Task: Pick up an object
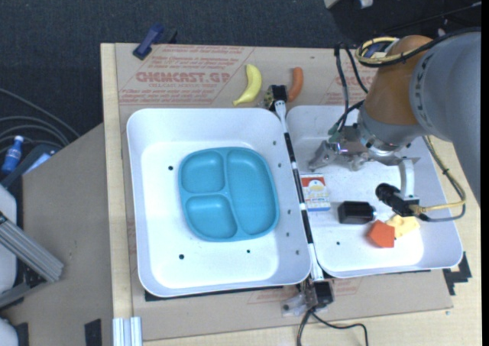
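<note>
Left bin (157, 230): one blue plate (228, 192) with three compartments, lying flat near the middle, nothing on it.

Right bin (348, 254): four loose things, any of them a candidate for the pick.
- Small box (315, 191), white with a red mark, against the wall shared with the left bin.
- Black block (355, 212), just to the right of the box.
- Orange block (382, 234) and yellow piece (406, 226), touching each other at the front right.

On the counter (191, 69) behind the bins: a banana (248, 85) and a short orange stick (296, 83), near each other. A blue thing (149, 41) sits at the counter's far left edge.

Arm (447, 85) comes in from the upper right, orange band over the back of the right bin, wrist pointing down and to the left. Gripper (338, 155) sits low over the bin's back half, apart from all four things. I see nothing in its grasp, and I cannot tell whether it is released or clenched.
</note>
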Controlling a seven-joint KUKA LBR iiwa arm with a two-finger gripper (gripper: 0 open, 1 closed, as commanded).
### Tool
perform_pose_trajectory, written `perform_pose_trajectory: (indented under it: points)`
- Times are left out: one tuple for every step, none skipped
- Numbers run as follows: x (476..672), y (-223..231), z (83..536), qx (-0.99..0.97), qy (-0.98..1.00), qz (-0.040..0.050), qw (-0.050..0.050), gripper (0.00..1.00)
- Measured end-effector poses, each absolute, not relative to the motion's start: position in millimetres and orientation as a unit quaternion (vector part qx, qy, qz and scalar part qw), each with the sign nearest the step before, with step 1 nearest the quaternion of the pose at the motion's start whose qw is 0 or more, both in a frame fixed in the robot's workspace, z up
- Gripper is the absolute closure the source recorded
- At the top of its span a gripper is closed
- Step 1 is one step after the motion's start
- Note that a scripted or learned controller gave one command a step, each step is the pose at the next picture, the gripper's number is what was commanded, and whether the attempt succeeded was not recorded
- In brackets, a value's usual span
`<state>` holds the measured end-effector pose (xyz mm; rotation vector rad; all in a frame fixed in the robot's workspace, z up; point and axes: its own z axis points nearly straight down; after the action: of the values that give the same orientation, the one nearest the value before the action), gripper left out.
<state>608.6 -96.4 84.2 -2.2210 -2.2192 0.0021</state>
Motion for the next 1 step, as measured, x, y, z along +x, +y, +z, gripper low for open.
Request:
perform_pose_trajectory:
  points:
    - [609.4,-96.1,94.8,-0.708,-0.707,-0.0003,0.0,1.0]
